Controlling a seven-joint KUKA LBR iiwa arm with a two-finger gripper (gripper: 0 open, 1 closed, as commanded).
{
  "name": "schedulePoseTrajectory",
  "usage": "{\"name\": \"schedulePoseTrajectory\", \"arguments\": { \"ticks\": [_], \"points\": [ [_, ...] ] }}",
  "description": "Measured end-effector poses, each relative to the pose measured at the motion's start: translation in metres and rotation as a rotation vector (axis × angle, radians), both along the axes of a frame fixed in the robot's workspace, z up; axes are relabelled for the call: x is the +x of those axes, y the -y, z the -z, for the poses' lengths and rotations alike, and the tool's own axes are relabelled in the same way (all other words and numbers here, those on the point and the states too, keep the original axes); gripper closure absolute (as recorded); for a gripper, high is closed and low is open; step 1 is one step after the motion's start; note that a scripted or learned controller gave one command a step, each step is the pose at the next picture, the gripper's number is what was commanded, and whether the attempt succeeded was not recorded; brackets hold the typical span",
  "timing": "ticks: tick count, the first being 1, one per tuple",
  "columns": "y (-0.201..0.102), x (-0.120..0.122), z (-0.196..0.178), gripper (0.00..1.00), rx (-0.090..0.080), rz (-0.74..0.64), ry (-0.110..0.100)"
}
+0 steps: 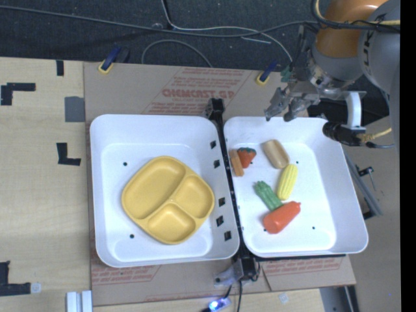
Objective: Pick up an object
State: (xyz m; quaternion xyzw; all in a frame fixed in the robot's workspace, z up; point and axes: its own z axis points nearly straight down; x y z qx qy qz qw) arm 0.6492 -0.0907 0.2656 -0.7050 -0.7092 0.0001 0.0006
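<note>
Orange carrot [281, 217] with a green top lies in the right bin [338, 194], nearest its front edge. Just behind it, a yellow corn cob [287, 181] leans upright, and beyond that rest a tan bread roll [275, 153] and a small red and orange piece [242, 159]. My gripper [286, 109] hovers above that bin's far rim, fingers parted, holding nothing. Left of that bin, the other bin [107, 174] carries a yellow divided plate [168, 200].

Glossy yellow plastic plate [168, 200]
</note>
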Motion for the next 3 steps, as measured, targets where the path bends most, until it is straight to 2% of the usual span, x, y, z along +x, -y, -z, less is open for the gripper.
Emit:
{"name": "schedulePoseTrajectory", "arguments": {
  "ticks": [1, 3],
  "points": [
    [-0.048, 0.0, 0.017, 1.0, 0.0, 0.001, -0.002],
    [-0.152, -0.018, 0.025, 1.0, 0.0, 0.0, -0.002]
  ]
}}
